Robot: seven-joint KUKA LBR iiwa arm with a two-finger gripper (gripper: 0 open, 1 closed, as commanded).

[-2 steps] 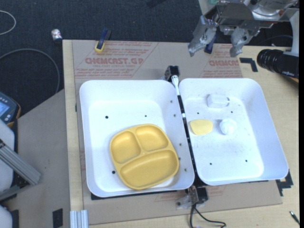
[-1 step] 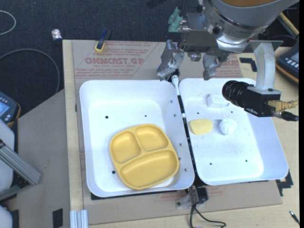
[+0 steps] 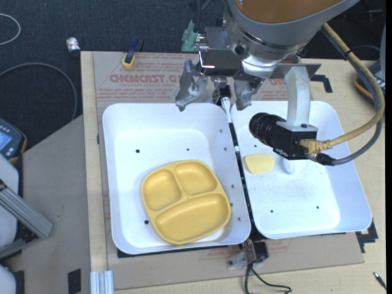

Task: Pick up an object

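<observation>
Camera view: jaws [image 3: 211, 97] spread and holding nothing, hanging over the far rims where the two white bins meet, with a yellow divided plate [image 3: 185, 201] at 6 o'clock in the left bin [image 3: 122, 133] and a small yellow piece [image 3: 259, 163] in the right bin [image 3: 331, 207].

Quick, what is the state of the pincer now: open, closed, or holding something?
Pincer: open, holding nothing, above the far edge of the bins.
</observation>
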